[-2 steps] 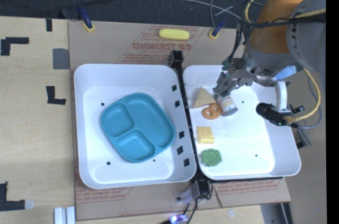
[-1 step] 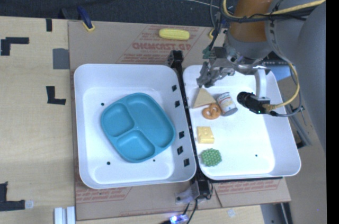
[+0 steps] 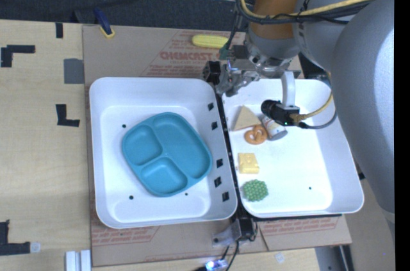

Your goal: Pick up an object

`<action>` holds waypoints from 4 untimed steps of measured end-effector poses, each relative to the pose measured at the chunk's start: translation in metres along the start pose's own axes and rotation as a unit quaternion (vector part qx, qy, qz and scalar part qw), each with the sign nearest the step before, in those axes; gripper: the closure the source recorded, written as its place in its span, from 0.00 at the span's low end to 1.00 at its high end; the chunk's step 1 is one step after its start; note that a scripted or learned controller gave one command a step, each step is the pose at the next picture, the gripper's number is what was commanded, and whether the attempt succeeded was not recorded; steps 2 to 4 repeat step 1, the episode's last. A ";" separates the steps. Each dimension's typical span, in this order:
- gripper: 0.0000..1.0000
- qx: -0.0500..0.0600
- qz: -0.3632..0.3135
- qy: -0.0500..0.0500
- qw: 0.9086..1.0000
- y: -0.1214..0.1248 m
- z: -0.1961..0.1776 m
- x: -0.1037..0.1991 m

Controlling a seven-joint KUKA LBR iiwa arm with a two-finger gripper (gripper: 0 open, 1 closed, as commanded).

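Four small food-like pieces lie loose on the floor of the right-hand white bin (image 3: 320,180), all toward its left side. A pale tan wedge (image 3: 244,117) lies nearest the bin's upper left, with an orange-brown pretzel (image 3: 256,135) touching its lower right. Below the pretzel sits a yellow cube (image 3: 248,163), and below that a round green cluster (image 3: 255,190).

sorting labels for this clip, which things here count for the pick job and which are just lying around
For the job:
gripper
tan wedge
pretzel
yellow block
green cluster
right bin

Lying about:
blue divided plate in the left bin
yellow piece on the cardboard behind the bins
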State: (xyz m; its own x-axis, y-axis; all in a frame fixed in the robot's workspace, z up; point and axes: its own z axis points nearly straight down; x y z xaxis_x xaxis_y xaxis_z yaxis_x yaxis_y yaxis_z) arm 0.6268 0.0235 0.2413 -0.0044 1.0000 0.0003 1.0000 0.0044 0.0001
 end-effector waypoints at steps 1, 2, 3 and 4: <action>1.00 0.000 0.000 -0.001 1.000 0.018 0.018 0.052; 1.00 0.000 0.000 -0.001 1.000 0.018 0.018 0.052; 1.00 0.000 0.000 -0.001 1.000 0.018 0.018 0.052; 1.00 0.000 0.000 -0.001 1.000 0.018 0.018 0.052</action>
